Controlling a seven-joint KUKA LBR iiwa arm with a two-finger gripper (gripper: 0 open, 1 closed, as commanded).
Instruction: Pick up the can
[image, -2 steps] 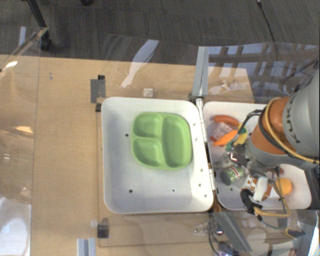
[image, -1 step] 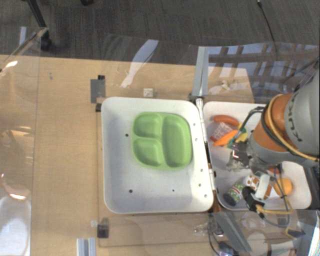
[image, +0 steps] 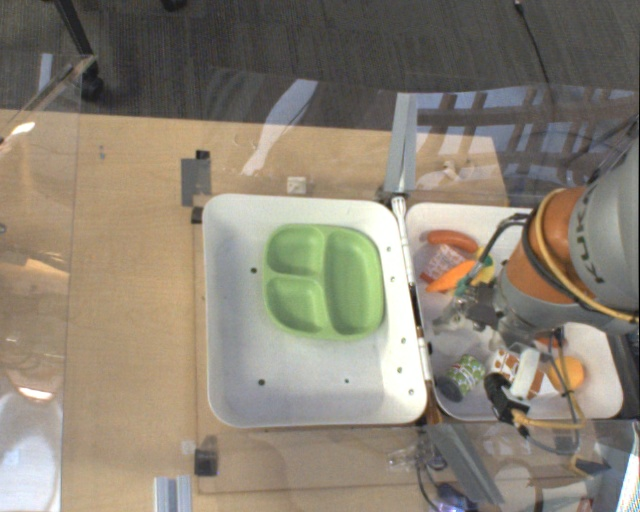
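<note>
The can (image: 465, 375) is small with a green label and lies near the front left corner of the right bin (image: 600, 405). My gripper (image: 462, 312) hangs over the middle of that bin, just behind the can and apart from it. The grey wrist with its orange band (image: 545, 265) covers the bin's centre. Nothing shows between the gripper and the can.
A green divided plate (image: 327, 280) lies in the left bin (image: 240, 380). In the right bin, a red sausage (image: 450, 241) and an orange carrot (image: 448, 277) lie at the back left, and an orange item (image: 571, 372) sits at the front right.
</note>
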